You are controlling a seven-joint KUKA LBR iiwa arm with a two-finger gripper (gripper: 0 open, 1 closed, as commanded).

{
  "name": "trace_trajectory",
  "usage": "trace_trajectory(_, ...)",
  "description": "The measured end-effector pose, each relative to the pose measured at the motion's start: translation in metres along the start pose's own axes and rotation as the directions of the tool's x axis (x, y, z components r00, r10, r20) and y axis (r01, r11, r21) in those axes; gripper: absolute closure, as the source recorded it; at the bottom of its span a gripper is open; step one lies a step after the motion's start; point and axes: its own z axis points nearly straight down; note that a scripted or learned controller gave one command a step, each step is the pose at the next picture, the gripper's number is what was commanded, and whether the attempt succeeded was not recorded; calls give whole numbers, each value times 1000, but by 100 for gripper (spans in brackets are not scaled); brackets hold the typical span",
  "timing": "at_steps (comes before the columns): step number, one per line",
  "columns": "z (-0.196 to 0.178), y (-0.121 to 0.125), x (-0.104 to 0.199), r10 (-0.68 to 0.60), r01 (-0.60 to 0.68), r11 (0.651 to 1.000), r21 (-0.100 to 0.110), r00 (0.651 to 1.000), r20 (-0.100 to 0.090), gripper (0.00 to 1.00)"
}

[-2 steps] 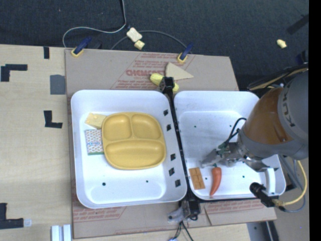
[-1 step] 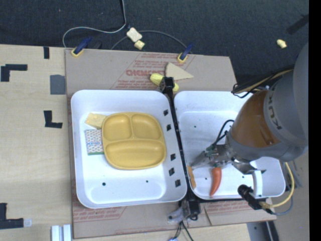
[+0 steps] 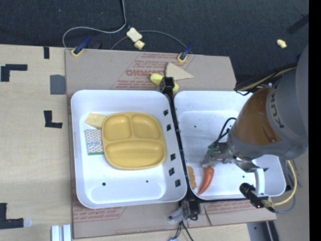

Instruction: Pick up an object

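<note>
right bin [image 3: 210, 102] (white): gripper [image 3: 210, 160] just above an orange carrot [image 3: 206, 180]

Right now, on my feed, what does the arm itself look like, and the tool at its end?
The arm is a thick, rounded grey body with a wide orange band above the wrist. Below the band sits a grey metal tool, small and angular. Thin dark cables loop beside it, and a black fitting with a yellowish cable hangs near the bin's lower corner.
</note>
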Motion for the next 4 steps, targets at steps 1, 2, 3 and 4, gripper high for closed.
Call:
trace_trajectory(1,1,0,0,0,0,1000,1,1000,-1,0)
trace_trajectory(2,-9,0,1,-2,2,1000,3,1000,-2,100)
trace_trajectory(3,-8,0,1,-2,2,1000,3,1000,-3,0)
trace_trajectory(4,11,-2,2,0,0,1000,7,1000,-2,0)
